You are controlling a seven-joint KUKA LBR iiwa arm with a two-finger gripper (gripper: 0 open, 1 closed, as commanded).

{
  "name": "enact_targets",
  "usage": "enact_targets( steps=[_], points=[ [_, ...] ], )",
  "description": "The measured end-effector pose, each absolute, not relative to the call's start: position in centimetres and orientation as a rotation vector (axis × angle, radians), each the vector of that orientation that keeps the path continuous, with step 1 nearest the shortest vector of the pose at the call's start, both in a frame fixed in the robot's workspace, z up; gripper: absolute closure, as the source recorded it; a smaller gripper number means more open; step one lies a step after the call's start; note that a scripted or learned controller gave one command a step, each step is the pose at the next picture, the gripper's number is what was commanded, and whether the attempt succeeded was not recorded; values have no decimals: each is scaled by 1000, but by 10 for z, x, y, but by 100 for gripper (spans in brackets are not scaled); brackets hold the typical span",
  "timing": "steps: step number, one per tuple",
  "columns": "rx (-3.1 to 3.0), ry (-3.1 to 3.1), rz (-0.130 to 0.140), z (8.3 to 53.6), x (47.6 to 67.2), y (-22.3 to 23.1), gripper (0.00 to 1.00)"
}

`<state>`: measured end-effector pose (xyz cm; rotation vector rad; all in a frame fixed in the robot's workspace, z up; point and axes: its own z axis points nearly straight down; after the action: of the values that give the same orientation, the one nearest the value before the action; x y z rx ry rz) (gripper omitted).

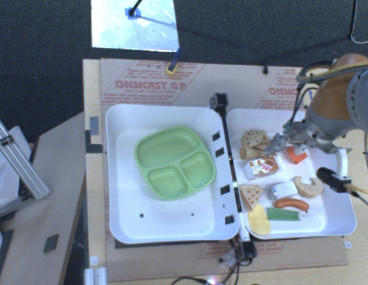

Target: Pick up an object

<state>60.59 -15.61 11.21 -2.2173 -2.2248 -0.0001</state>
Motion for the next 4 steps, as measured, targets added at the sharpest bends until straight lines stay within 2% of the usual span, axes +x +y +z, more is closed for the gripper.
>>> enact_targets(
  steps=[1, 2, 3, 4],
  points=[
    [-2225, -2227, -7, 88, 609, -156, 0],
    [-2228, -2229, -9, 98, 609, -157, 100],
    [-2220, -2231, -6, 152, 617, -148, 100],
    [-2220, -2228, -4, 208, 609, -150, 100]
  ],
)
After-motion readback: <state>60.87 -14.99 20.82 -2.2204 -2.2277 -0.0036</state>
